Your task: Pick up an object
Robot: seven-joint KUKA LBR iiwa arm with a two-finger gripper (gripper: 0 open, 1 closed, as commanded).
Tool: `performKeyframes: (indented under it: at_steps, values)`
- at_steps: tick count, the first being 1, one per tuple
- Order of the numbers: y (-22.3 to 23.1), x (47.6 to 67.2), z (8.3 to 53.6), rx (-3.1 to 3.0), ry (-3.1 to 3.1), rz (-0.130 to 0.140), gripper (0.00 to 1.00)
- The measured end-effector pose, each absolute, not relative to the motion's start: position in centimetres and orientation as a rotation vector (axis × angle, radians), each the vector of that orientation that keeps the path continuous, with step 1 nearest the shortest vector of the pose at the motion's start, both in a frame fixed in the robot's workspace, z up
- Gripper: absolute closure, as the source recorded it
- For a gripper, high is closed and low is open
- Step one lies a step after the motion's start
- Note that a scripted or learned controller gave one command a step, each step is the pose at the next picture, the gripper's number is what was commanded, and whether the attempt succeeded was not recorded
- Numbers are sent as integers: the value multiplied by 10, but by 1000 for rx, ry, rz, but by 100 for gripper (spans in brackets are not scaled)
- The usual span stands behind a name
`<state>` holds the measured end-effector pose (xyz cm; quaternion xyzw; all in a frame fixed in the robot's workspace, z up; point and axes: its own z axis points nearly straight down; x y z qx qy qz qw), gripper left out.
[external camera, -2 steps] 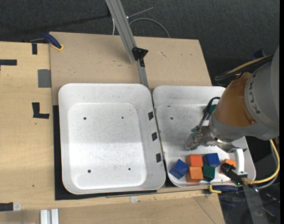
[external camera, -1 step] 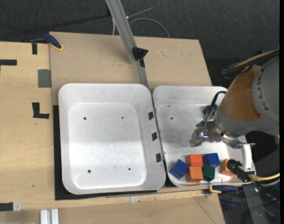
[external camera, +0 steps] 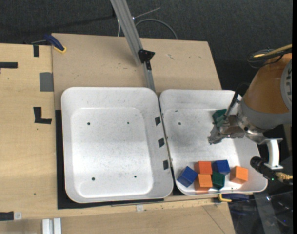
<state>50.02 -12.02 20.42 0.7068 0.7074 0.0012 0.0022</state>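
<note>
My gripper hangs over the middle right of the right bin, reaching in from the right. A dark green block shows just above it, close against the gripper's body; whether it is held is unclear. Along that bin's near edge lies a cluster of blocks: a blue one, an orange one, another blue one, an orange one, a dark green one and an orange one.
The left bin stands beside the right one, their rims touching. A slanted metal pole crosses the bench at the back. The arm's orange and grey body overhangs the right bin's right rim.
</note>
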Motion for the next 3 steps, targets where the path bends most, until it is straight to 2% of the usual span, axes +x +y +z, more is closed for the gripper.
performKeyframes:
  at_steps: [1, 3]
  values:
    - [-128, 496, 252, 2218, 2219, 3, 100]
    - [-30, 503, 255, 2215, 2230, 0, 100]
